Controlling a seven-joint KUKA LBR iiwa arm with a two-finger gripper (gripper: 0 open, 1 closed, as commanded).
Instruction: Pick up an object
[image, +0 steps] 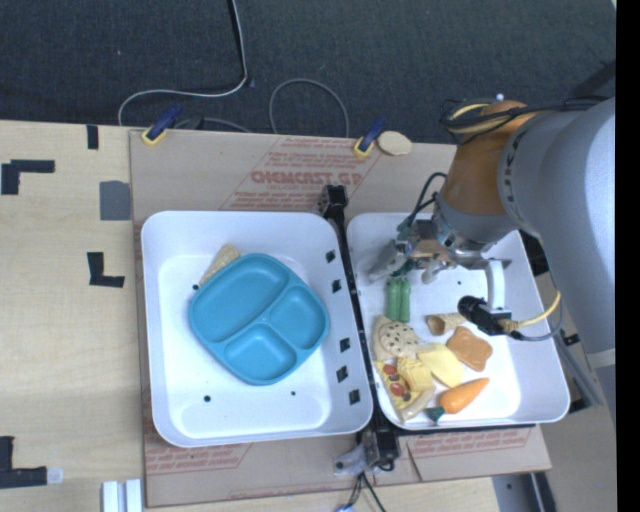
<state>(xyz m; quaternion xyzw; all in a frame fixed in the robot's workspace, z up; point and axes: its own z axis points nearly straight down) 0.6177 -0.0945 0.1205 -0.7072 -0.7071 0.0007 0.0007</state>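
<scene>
Left bin (160, 300) holds a blue divided tray (260, 317), tilted, with a tan flat thing (220, 262) poking out from under its upper-left edge. Divider between bins carries black clips. Right bin (540, 395) has the toy food pile in its lower half: green ridged piece (399, 298) upright-ish near the divider, cookie-like piece (397, 337) below it, yellow cheese wedge (448, 365), pizza-like slice (400, 385), brown bread piece (468, 348), orange carrot (462, 396) at the bottom. No single target named, so any of these could serve.

Claw (415, 262) sits in the upper part of the right bin, just above the green ridged piece; nothing visible between its fingers, and open or clenched I cannot tell, wrist and cables crowd it.

Judgement: the green piece is nearest and stands a bit apart from the pile, so it looks like the cleanest grab. Come straight down, straddle its narrow width, stay off the divider wall. The pile pieces touch each other, so there's a risk of nudging neighbours.

Writing: red print on the cardboard under the bins on the desk (60, 330), reversed and partly hidden, not readable
</scene>
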